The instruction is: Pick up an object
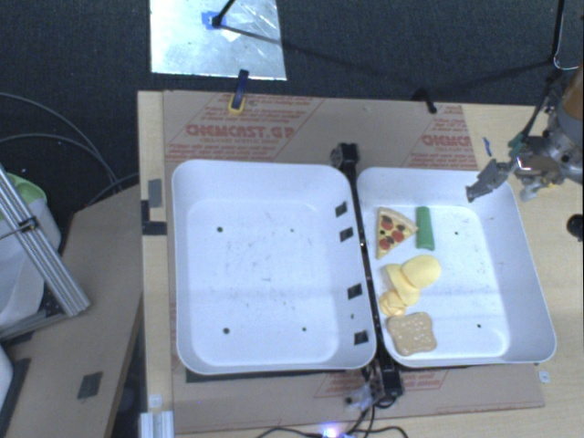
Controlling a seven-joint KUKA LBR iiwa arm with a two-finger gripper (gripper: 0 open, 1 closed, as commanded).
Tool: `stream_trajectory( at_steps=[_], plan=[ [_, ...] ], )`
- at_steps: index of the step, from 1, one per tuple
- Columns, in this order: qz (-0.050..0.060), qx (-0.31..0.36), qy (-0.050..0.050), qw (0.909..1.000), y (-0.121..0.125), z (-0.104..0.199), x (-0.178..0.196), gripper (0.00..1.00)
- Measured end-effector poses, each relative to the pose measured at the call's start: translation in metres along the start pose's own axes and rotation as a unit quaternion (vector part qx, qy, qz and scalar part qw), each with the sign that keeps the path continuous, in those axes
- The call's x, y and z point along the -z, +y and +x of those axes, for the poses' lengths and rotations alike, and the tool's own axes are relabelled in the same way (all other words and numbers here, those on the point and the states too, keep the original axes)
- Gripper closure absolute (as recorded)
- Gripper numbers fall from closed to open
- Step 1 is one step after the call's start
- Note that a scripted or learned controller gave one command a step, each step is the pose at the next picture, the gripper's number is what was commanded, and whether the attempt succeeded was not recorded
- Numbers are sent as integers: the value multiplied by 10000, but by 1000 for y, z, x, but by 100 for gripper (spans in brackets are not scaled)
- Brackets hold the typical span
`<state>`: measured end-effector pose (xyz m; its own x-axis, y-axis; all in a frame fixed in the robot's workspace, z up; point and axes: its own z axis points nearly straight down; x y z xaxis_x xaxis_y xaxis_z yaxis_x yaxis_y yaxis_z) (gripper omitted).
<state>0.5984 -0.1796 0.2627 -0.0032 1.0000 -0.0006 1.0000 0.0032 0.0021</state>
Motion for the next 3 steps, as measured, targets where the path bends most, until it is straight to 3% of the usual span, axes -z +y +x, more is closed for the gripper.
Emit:
stream_trajectory(
  at_steps=[1, 2, 3],
  plan=[
    [87, -7, 35, 10000, -65, 41, -140, 0],
    [-15, -16, 1, 10000, -107, 82, -169, 0],
    [-23, 19, 0, 10000, -47, 96, -178, 0]
  ],
)
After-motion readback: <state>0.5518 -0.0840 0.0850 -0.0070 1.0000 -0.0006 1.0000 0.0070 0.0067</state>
